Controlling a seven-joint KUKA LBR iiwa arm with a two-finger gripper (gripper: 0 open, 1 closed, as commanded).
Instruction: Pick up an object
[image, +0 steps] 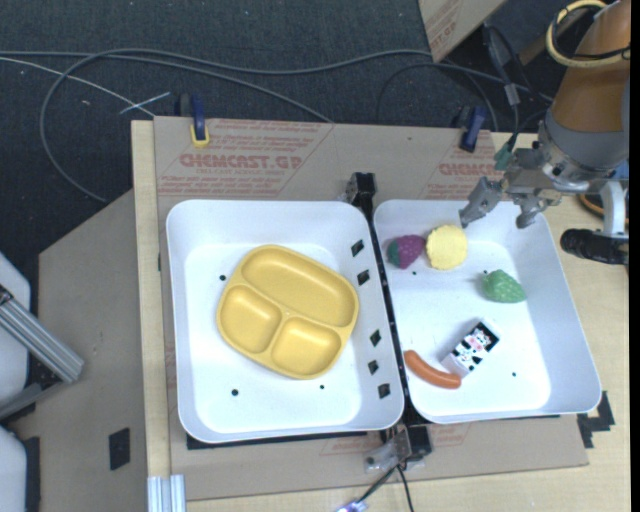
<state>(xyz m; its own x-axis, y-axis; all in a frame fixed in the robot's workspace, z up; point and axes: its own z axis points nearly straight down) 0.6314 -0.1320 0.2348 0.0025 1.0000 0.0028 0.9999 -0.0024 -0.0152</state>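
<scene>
Above the far edge of the right bin (560, 300), fingers (474, 207) of the gripper (500, 212): two dark prongs spread apart, released, nothing between them, poised over the bin's back rim. Arm (590, 90): grey wrist, orange band above, entering from the right and hanging over the bin's far right corner, seemingly in an approach posture, not a grasp. Nearest candidates, just below and left of the fingers: yellow ball-like toy (447, 247), touching or just beside a purple grape-like toy (405, 251) at the bin's far left; their closeness would likely make a clean grip on either awkward. Green lumpy toy (503, 287): alone at mid-right, apart from its neighbours, probably the easiest to take. Near the front: orange-red sausage toy (432, 370), lying flat, its right end touching a small black-and-white patterned block (472, 348). All five pickable items sit loose in the right bin. Left bin (190, 330): holds a yellow three-compartment plate (287, 311), compartments bare, presumably a receiving dish. Between the bins: a black divider (372, 300) joining the two. Beneath: brown printed board (250, 150), fixed at its far edge by blue clamps (199, 120), on the pale worktop (620, 340). Task status: judged not yet begun.
</scene>
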